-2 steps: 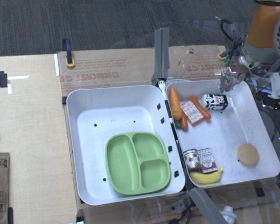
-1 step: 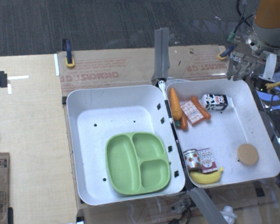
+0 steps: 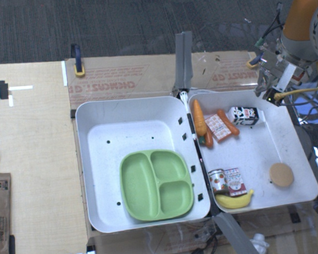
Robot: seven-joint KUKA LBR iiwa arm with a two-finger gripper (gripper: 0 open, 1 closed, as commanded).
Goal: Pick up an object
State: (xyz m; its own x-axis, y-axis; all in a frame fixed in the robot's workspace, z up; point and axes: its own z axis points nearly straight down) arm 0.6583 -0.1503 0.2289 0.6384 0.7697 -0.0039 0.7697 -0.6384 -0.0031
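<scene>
The tool (image 3: 269, 92), grip state impossible to tell, hovers above the right bin's (image 3: 291, 140) far corner; best descend squarely over the milk carton (image 3: 243, 115).

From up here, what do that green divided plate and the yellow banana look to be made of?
Green divided plate: probably plastic, smooth and matte, one even colour with moulded compartments. Banana: likely a plastic toy, given its uniform yellow, though it is too small to be sure.
</scene>
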